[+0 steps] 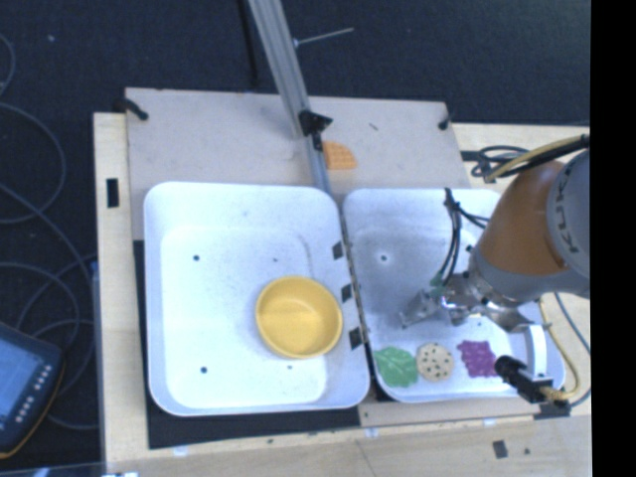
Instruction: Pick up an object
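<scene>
Gripper (422, 309) low in right bin (397, 229), above three small items along the front wall; jaw state unreadable.
Nearest: cookie (434, 362), between green piece (397, 366) and purple piece (477, 357). Best centred over one item, clear of neighbours, before descending. Yellow bowl (298, 316) in left bin (199, 217).

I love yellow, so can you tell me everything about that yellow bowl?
The yellow bowl is round and plain, and looks like smooth plastic. It sits upright with its open side up and nothing visible inside. It rests on the floor of the left white bin, toward that bin's right side, close to the divide between the bins. Nothing else touches it.
</scene>
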Robot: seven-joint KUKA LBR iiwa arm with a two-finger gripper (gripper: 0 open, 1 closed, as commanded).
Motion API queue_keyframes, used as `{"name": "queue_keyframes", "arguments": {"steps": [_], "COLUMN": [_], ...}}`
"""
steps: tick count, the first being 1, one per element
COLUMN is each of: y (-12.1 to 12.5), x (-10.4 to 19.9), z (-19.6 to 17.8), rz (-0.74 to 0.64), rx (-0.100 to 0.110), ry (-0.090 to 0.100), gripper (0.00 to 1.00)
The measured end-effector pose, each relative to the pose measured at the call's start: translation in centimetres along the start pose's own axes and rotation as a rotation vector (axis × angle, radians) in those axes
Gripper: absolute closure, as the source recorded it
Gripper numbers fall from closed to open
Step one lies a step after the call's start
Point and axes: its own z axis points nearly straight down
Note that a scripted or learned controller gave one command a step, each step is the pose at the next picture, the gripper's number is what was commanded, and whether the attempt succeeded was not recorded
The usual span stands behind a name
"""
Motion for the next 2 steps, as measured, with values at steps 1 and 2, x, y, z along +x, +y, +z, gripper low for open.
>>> {"name": "queue_keyframes", "arguments": {"steps": [1, 2], "y": [0.3, 0.4], "x": [0.0, 0.7], "z": [-1.4, -6.1], "rz": [0.005, -0.005], "rx": [-0.011, -0.013], "ry": [0.001, 0.0], "gripper": [1.0, 1.0]}}
